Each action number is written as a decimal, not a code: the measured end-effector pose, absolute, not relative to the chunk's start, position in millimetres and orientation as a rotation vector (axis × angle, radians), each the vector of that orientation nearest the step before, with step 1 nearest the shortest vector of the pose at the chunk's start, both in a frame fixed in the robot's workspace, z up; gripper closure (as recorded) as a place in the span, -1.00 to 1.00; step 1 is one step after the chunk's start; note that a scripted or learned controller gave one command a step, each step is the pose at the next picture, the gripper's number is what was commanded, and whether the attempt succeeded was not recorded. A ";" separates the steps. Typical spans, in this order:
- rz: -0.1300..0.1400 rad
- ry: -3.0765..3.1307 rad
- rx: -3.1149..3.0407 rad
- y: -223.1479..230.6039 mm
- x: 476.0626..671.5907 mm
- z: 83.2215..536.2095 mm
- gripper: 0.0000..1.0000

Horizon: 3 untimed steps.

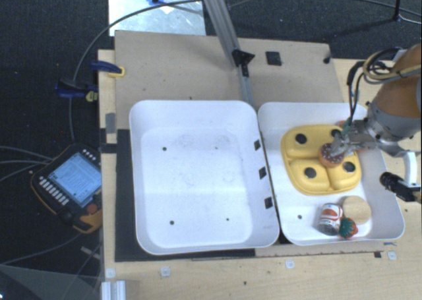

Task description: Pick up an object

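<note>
The right bin [283, 180] holds a yellow slab with black holes [310, 175]. A small reddish-brown round object [328, 154] sits on top of the slab. My gripper [337, 144] is down over the slab's right half, right at that round object. I cannot tell whether it touches or holds it. Near the bin's front edge stand a small can [330, 217], a tan round piece [357, 208] and a red and green strawberry-like toy [347, 227].
The left bin [142, 160] lies beside the right one, with black clips [262, 172] along the shared wall. A metal pole [221, 15] slants in behind the bins. A teach pendant [69, 183] lies off the bench to the left.
</note>
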State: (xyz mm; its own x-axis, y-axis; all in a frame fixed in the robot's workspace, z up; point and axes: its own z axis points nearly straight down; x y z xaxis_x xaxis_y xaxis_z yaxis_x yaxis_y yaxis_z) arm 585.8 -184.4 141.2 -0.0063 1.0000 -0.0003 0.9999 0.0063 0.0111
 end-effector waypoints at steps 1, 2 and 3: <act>0.006 2.224 2.210 -179.1 586.2 204.4 1.00; 0.004 2.226 2.211 -179.1 587.4 226.0 1.00; 0.005 2.225 2.210 -179.2 588.8 280.2 1.00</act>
State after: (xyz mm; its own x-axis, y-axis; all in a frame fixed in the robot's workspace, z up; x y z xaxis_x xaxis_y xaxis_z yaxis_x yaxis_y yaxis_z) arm 588.8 -179.2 280.2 -0.0068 1.0000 -0.0018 1.0000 0.0068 0.0067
